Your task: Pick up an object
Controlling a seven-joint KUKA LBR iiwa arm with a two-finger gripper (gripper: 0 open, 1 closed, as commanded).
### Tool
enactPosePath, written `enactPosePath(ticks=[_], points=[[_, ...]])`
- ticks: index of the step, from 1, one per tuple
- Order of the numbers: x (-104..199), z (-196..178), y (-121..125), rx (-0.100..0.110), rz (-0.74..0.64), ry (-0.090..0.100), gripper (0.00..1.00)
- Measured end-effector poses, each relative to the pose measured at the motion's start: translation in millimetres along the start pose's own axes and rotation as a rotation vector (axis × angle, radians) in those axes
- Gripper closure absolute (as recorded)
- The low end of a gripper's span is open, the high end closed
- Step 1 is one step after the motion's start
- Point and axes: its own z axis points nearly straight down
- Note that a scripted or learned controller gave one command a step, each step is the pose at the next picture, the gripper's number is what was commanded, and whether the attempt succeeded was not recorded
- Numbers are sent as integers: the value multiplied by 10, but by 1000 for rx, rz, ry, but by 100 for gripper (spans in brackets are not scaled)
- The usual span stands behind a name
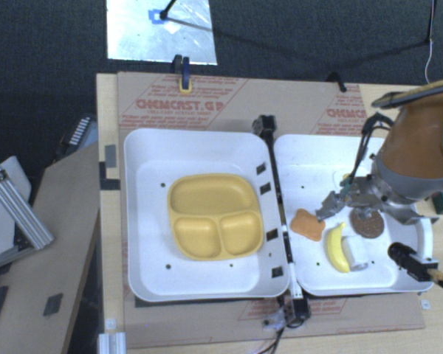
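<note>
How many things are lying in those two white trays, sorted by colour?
Yellow: 2, the divided plate and the banana
Orange: 1, a flat piece
Brown: 1, a round disc
White: 1, a small piece beside the banana
Total: 5

One cam, fixed high over the bench (232, 94), looked down at a slant twd 12 o'clock. Mid-range: whole bench in frame, w/ dark floor (37, 43) from 9 round to 12. Left bin (144, 198) sat ctr-left, right bin (310, 157) twd 3 o'clock. Arm (421, 146) cut the frame edge at 3 o'clock.
</note>
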Motion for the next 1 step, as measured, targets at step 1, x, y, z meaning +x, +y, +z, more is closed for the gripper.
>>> enactPosePath(ticks=[1], points=[[-1,-49,25,-11,-2,-1,0]])
